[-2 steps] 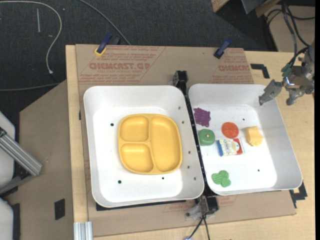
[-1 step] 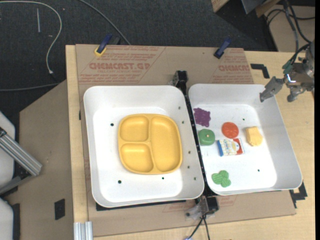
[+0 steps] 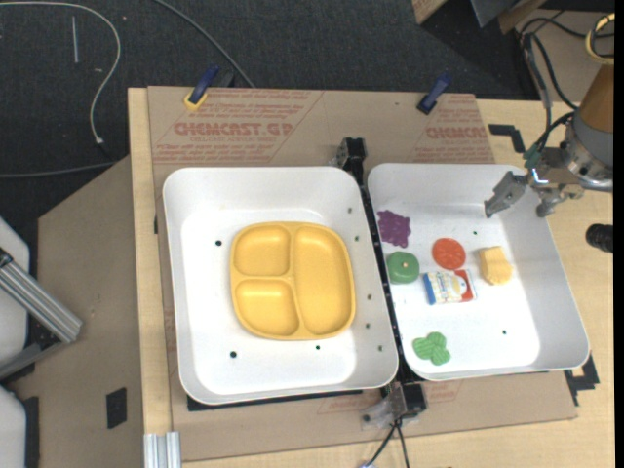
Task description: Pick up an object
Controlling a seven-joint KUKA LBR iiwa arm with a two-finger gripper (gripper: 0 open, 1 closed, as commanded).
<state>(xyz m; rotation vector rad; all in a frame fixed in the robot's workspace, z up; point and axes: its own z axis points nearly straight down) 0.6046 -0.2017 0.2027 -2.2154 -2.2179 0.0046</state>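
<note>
The right bin (image 3: 546, 330) holds several small objects: a purple piece (image 3: 394, 227), a green round piece (image 3: 402, 267), an orange-red disc (image 3: 448, 253), a yellow block (image 3: 495, 265), a small blue, white and red packet (image 3: 448, 288) and a green lumpy piece (image 3: 431, 348). My gripper (image 3: 524, 201) hangs over the bin's far right corner, above and to the right of the yellow block. It is open, with nothing between its fingers (image 3: 501, 198).
A yellow divided plate (image 3: 292, 281) lies in the middle of the left bin (image 3: 195, 213). Both bins rest on a cardboard sheet (image 3: 292, 125) held by blue clamps (image 3: 202, 90). Cables (image 3: 546, 76) trail at the upper right by the arm.
</note>
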